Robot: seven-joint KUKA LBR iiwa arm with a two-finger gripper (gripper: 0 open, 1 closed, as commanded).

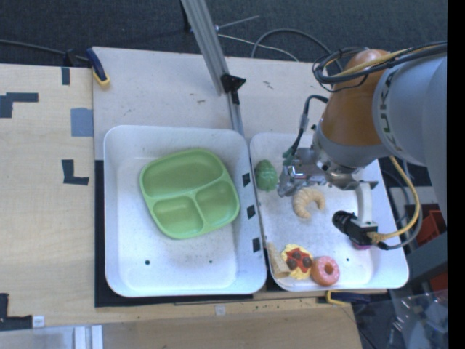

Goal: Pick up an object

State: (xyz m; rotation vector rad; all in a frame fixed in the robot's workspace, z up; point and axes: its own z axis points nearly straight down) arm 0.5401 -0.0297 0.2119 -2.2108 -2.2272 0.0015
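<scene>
A view from above and at a slant shows a pale wooden counter [43, 195] carrying two shallow white bins side by side.

The left bin [120, 217] holds a light green plate [190, 193] with three compartments, lying flat near the bin's middle and turned at a slight angle.

The right bin [389, 267] holds several toy foods. A small green leafy piece, something like broccoli [266, 174], sits at the bin's left side close to the dividing wall. Just right of it lies a tan croissant [309, 201], curved like a crescent. Near the bin's front edge are a pizza slice [292, 260] with red and yellow toppings and, touching or nearly touching its right side, a pink-frosted doughnut [325, 270].

The grey robot arm [410, 107] with its orange band [352, 115] reaches in from the right and hangs over the far half of the right bin. Its jaws [293, 177] sit low between the broccoli and the croissant, just above the croissant's upper end. Whether the jaws are spread or pressed together cannot be told from this angle, and nothing can be seen between them. A black fitting [349, 225] on cables hangs from the arm over the bin, to the right of the croissant.

A slanted metal rail [207, 35] crosses the counter behind the bins, and black cables [283, 42] loop near the arm.
</scene>
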